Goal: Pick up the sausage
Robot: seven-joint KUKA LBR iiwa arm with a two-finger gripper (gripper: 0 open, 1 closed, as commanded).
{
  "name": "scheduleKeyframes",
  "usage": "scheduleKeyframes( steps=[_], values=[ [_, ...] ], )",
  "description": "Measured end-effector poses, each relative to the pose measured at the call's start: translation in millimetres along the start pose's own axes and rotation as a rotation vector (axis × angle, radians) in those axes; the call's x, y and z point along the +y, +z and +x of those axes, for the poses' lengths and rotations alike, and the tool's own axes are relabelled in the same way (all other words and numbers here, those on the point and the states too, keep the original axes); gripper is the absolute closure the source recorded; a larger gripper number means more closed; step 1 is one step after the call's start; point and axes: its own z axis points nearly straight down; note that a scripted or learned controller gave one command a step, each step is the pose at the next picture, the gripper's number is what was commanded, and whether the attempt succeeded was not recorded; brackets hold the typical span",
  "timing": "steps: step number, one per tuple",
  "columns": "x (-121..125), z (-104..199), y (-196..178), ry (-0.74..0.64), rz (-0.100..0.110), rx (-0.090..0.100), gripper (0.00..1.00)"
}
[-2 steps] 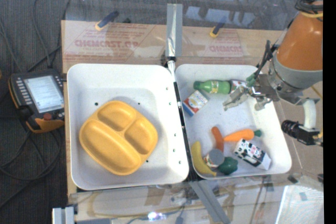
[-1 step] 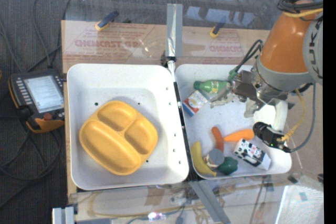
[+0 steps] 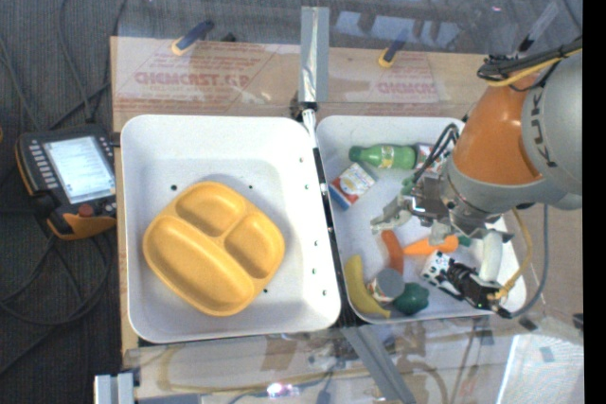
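The sausage (image 3: 391, 248) is a short orange-red piece lying in the right bin (image 3: 333, 139), near its middle front. My gripper (image 3: 399, 214) hangs just above and slightly behind it, reaching in from the right under the orange wrist band. Nothing is seen held in the gripper. An orange carrot-like piece (image 3: 426, 247) lies right beside the sausage, partly under the gripper's body.
The right bin also holds a green bottle (image 3: 383, 155) at the back, a small carton (image 3: 351, 184), a banana (image 3: 360, 288) at the front, a grey round thing (image 3: 388, 283) and a dark green fruit (image 3: 411, 299). In the left bin (image 3: 151, 132) sits a yellow divided plate (image 3: 213, 247).
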Motion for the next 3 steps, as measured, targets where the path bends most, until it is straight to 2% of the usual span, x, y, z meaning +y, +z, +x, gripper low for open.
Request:
scheduleKeyframes(
  steps=[1,2,3],
  values=[
    [28,-4,75,-0.104,-0.014,0.001,0.00],
    [29,-3,66,-0.105,-0.015,0.001,1.00],
    [2,3,-18,0.009,-0.002,-0.002,1.00]
  ],
)
